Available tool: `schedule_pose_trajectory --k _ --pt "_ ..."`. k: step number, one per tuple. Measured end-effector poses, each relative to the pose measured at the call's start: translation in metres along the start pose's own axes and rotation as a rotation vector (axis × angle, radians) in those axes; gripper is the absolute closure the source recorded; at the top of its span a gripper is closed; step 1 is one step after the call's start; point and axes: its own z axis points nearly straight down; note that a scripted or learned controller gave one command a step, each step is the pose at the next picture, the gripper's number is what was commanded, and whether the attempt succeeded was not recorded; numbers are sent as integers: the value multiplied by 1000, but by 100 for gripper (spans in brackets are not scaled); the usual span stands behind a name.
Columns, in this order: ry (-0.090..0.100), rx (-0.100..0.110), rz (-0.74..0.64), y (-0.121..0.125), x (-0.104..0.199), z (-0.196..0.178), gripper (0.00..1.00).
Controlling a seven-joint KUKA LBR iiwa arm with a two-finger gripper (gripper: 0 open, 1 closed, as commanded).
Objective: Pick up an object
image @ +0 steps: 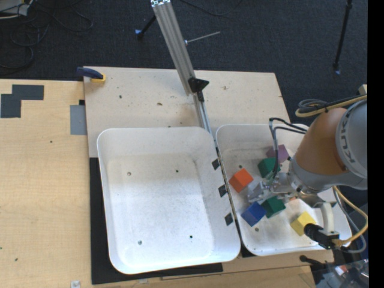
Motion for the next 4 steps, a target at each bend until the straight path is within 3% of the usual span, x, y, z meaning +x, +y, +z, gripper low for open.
schedule_pose_trajectory --k 1,3,4 --pt "2 2 8 -1 -1 -10 100" --pt "-2 -6 -4 10 -7 -131 100" --pt "-1 0 -6 10 -7 -134 100"
